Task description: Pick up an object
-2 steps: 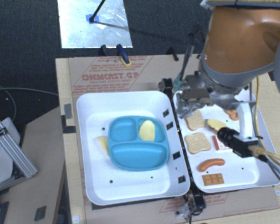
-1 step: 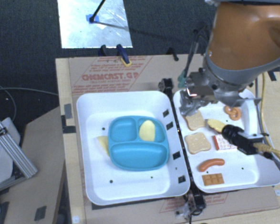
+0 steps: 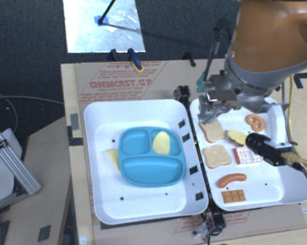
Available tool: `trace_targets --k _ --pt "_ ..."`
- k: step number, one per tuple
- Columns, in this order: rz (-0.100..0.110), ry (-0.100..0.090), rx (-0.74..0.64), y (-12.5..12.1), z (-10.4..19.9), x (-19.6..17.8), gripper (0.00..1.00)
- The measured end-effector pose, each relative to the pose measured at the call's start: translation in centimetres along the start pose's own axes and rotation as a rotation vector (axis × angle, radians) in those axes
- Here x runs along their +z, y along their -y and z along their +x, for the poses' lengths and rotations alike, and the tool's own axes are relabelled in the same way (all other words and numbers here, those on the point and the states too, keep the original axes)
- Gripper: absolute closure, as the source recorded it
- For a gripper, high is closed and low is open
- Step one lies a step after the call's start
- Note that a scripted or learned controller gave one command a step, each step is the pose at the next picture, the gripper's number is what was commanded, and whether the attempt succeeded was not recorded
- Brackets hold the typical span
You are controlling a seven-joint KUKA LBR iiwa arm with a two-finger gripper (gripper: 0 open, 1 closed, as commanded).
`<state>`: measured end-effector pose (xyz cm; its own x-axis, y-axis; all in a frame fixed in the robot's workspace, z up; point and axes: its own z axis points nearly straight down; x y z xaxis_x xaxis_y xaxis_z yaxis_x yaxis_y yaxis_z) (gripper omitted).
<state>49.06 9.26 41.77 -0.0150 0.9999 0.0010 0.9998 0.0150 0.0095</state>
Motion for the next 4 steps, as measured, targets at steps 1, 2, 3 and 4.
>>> trace_targets --k 1,2,3,4 --pt "-0.003 -0.001 -0.006 -0.1 0.0 -1.1 1.0" --pt "0.014 0.001 0.007 0.5 6.0 7.6 1.0" --pt "0.006 -0.001 0.008 0.3 5.7 6.0 1.0" --pt "0.004 -0.002 0.004 0.2 5.7 5.0 1.0"
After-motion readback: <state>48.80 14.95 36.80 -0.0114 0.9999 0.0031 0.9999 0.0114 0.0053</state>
